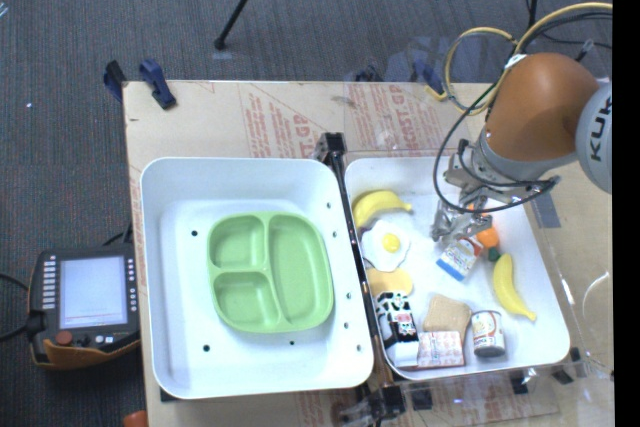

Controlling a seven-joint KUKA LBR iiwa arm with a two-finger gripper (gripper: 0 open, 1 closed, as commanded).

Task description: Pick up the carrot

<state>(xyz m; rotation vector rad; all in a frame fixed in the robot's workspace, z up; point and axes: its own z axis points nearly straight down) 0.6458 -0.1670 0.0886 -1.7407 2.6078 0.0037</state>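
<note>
Peeking from behind the tool [462,227], half-hidden carrot [487,239]; tool's grip state impossible to tell.

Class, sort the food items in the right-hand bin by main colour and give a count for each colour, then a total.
Yellow: 2, banana and banana
Orange: 1, carrot
White: 1, fried egg
Tan: 2, toast and cracker
Black and white: 1, carton
Pink: 1, packet
Red and white: 1, can
Blue: 1, box
Total: 10
</note>
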